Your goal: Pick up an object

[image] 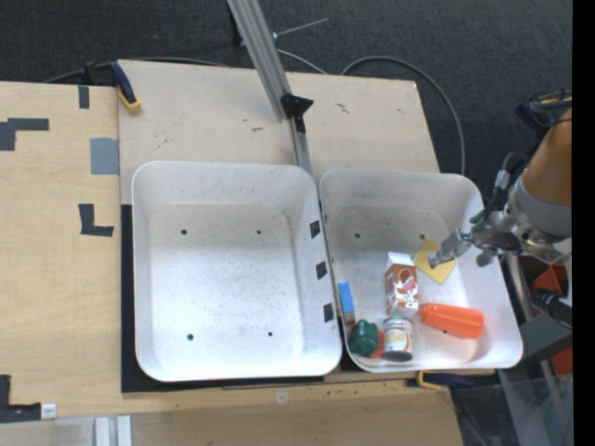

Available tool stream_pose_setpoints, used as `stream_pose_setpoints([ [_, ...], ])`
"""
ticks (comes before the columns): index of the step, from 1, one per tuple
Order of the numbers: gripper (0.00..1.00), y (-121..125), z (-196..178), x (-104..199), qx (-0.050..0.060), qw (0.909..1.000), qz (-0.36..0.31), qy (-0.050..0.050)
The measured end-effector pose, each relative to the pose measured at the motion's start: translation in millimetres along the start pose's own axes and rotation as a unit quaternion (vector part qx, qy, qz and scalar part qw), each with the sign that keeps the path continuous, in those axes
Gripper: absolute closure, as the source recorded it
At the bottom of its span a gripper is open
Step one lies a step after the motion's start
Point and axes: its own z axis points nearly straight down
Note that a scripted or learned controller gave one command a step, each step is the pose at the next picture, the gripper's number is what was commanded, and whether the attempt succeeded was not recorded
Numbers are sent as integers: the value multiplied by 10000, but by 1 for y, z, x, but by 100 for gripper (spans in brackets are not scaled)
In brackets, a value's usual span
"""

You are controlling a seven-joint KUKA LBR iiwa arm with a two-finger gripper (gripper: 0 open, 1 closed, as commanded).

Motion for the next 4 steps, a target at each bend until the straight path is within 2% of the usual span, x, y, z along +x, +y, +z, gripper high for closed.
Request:
stream_pose_setpoints([
  [1,0,4,62,4,-13,10000,3,-3],
  [2,0,10,76,4,-113,9999,-6,-21],
  [3,100,10,68,5,-113,9999,-11,-11],
  [4,100,3,10,10,-55,10000,-4,-17],
])
